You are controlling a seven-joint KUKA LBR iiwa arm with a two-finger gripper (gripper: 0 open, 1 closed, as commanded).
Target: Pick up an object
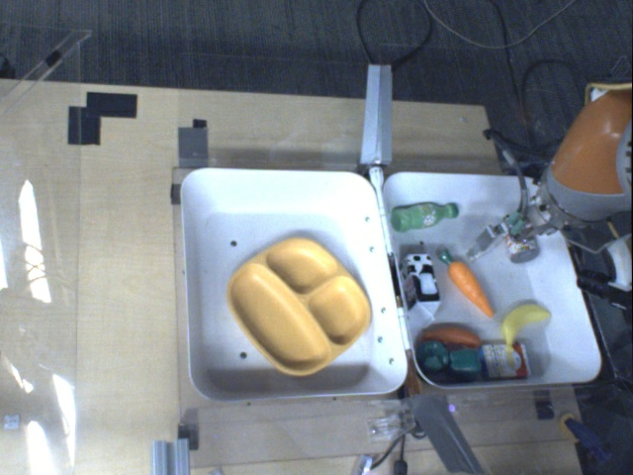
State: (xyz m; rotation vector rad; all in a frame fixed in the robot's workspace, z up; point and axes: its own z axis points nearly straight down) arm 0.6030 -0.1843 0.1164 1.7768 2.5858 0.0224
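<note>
The arm reaches in from the right, its orange band above the wrist. My gripper hangs over the upper right part of the right bin, with nothing visibly held. An orange carrot lies just below and to the left of it. A green bottle lies at the bin's far left. A black-and-white carton stands against the left wall. A yellow banana lies lower right. Along the front wall sit a red-brown item, a dark green item and a labelled bottle.
The left bin holds a yellow three-part dish in its middle. A metal post rises between the bins at the back. Cables trail over the dark floor behind the bench.
</note>
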